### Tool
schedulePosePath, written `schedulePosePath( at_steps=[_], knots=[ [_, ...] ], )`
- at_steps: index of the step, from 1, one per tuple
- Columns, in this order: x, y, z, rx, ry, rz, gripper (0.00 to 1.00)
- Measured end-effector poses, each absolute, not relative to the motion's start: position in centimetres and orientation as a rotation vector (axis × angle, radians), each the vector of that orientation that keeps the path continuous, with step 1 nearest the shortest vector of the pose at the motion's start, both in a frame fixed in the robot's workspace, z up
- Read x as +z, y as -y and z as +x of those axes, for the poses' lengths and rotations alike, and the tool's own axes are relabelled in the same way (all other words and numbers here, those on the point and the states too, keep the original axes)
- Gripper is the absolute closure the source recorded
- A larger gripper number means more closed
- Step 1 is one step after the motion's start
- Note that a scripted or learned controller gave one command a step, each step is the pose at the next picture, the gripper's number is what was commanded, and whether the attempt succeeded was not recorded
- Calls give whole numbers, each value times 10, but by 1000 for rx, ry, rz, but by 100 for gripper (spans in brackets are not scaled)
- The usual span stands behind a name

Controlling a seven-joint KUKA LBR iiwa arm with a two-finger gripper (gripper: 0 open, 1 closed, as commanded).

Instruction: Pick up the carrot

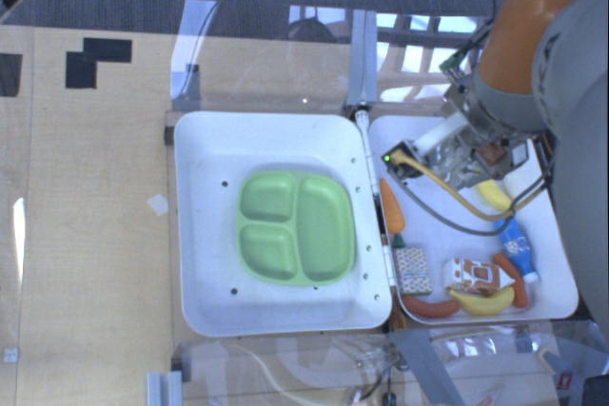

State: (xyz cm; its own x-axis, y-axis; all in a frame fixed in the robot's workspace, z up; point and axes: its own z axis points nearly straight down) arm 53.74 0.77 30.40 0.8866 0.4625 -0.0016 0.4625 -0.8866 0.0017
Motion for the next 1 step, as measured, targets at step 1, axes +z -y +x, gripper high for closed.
schedulePosePath(
  at_steps=[1],
  knots=[
    [313,-9,539,-3,-759,3045,100]
  ],
)
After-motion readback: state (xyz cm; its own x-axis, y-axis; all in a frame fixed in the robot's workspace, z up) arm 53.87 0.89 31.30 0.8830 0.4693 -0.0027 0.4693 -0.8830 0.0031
